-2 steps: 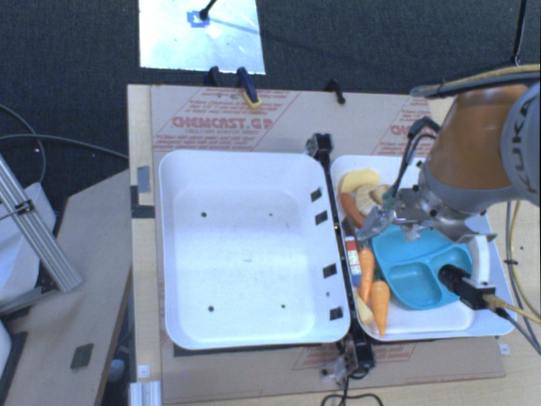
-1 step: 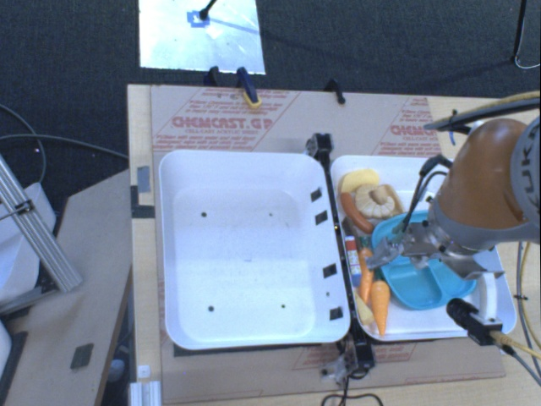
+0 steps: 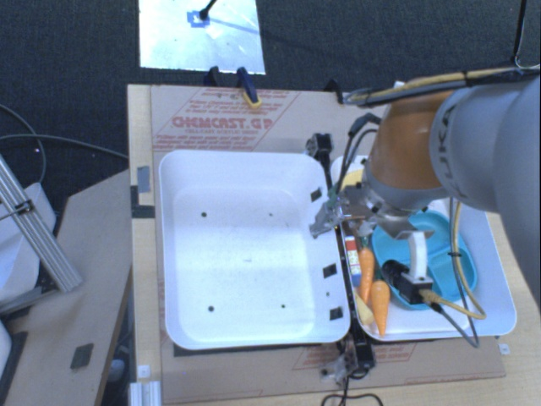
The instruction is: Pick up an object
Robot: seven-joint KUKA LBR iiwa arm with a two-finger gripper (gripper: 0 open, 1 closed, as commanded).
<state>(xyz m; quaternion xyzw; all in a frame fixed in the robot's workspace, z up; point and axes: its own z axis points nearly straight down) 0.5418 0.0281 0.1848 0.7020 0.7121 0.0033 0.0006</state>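
My gripper [image 3: 336, 217] hangs below the grey and orange wrist, over the left edge of the right bin [image 3: 499, 299], beside the wall shared with the left bin. An orange carrot [image 3: 379, 304] lies at the front left of the right bin. Just behind it lies a small orange-and-white tube [image 3: 366, 266]. A blue dish [image 3: 442, 261] fills the middle of that bin, partly hidden by the arm. A bit of something yellow [image 3: 355, 178] peeks out behind the wrist. I see nothing held in the gripper.
The left bin [image 3: 182, 227] is a shallow white tray. Both bins rest on a cardboard sheet [image 3: 220, 121] held by a blue clamp [image 3: 248, 87]. A shiny metal plate [image 3: 199, 24] lies beyond, and an aluminium frame [image 3: 34, 227] stands at the left.
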